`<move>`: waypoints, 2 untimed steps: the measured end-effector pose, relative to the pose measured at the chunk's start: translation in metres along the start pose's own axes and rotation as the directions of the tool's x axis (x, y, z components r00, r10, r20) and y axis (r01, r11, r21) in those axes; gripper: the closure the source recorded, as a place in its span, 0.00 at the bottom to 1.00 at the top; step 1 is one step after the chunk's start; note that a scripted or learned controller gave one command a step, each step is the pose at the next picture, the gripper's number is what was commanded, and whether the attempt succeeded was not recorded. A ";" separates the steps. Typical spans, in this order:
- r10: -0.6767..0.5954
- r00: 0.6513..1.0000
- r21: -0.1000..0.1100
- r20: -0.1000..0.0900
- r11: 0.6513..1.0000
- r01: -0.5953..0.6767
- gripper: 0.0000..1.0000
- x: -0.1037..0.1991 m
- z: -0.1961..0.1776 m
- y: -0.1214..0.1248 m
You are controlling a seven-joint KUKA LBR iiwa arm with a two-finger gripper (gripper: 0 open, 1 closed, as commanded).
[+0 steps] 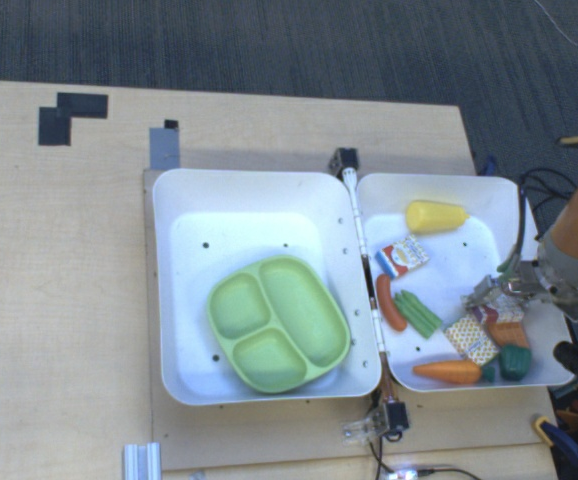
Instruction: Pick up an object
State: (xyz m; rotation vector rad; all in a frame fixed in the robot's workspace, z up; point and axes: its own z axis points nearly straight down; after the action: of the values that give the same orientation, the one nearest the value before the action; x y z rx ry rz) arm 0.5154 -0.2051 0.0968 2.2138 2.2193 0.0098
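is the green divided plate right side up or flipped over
Right side up. The green plate lies flat in the left bin, its three hollow sections facing up with raised ridges between them. Nothing sits in them.

Looks like a robotics lab, my test bench: plywood top [59,268] w/ black tape marks [69,116] at 10 o'clock, two white bins [169,298] clamped at centre, loose cables [549,13] on grey carpet [269,28] at 12–1 o'clock.

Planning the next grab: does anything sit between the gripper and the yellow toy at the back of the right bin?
Nothing visible does. The gripper is low by the right bin's near right corner; the yellow toy lies alone toward the back, bare white floor between them.
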 end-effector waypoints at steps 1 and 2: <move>-0.003 1.000 0.002 -0.001 1.000 0.003 1.00 0.069 0.011 0.037; -0.002 1.000 0.005 -0.001 1.000 0.002 1.00 0.130 -0.088 -0.005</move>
State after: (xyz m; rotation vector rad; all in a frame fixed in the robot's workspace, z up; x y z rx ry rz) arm 0.5096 -0.0753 0.1851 2.2146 2.2251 0.0051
